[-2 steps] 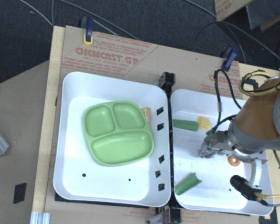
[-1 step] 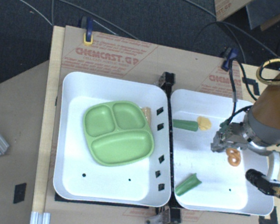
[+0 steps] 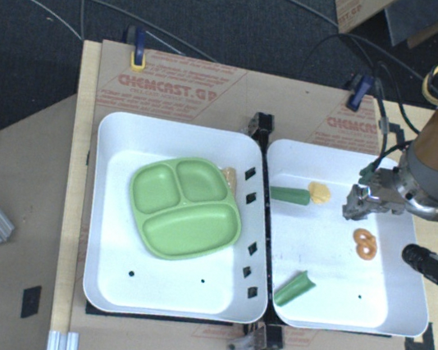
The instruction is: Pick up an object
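In the camera view, two shallow white plastic bins are seen side by side on a brown cardboard-covered bench (image 3: 178,72). The left bin (image 3: 112,194) is occupied by a light green, three-compartment plastic plate (image 3: 186,208), with a small tan item (image 3: 229,178) touching its rim at about 1 o'clock. In the right bin (image 3: 396,312), a dark green cylindrical stick (image 3: 289,195) is laid flat near the dividing wall, and a small yellow lump (image 3: 320,193) is found just beside its end at 3 o'clock. An orange pretzel-shaped ring (image 3: 365,244) is located toward the bin's 3 o'clock side, and a green wedge-shaped piece (image 3: 295,288) lies tilted near the 7 o'clock corner. The grey metal gripper (image 3: 361,204) is positioned over the right bin, at about 11 o'clock from the pretzel-shaped ring and apart from it; nothing is seen between its fingers, and whether they are spread or closed cannot be told. Blue clamps (image 3: 139,49) are fixed along the bench's far edge.
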`<state>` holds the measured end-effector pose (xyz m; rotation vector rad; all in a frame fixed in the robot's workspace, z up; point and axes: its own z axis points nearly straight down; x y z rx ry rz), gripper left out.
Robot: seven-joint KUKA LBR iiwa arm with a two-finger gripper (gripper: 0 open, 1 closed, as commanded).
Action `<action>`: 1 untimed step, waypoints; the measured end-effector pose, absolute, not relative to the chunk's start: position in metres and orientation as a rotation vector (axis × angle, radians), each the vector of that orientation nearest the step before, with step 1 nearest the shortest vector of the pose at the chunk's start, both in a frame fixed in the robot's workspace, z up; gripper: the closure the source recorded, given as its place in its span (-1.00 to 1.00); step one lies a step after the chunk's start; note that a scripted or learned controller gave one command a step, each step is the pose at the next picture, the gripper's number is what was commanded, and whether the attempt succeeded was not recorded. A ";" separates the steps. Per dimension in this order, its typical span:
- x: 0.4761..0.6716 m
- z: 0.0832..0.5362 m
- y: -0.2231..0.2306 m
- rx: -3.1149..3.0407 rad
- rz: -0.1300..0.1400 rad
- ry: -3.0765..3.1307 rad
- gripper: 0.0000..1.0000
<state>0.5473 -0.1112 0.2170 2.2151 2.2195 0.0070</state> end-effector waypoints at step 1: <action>0.548 0.261 -0.111 2.217 0.005 2.220 1.00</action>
